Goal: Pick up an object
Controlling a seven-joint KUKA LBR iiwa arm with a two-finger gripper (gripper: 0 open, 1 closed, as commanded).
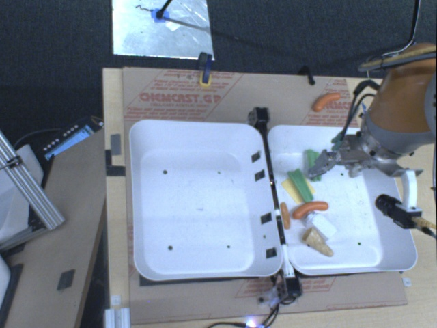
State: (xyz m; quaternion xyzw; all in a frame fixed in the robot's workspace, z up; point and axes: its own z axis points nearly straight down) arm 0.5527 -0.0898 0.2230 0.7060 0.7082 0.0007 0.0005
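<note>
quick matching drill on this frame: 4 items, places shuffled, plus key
Items
1. orange sausage-shaped toy
2. second orange sausage-shaped toy
3. tan wedge-shaped piece
4. yellow clamp

Places
A. on the cardboard, outside the bins, behind the right bin
B. right bin, nearest its front edge
C. on the cardboard's far edge, behind the left bin
D. right bin, just in front of the green and yellow blocks

Pairs: 1-D, 2-A, 3-B, 4-C

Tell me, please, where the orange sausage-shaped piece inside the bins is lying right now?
The orange sausage lies in the right bin, near its left wall, just below the yellow-green strip and above the tan wedge.
</note>
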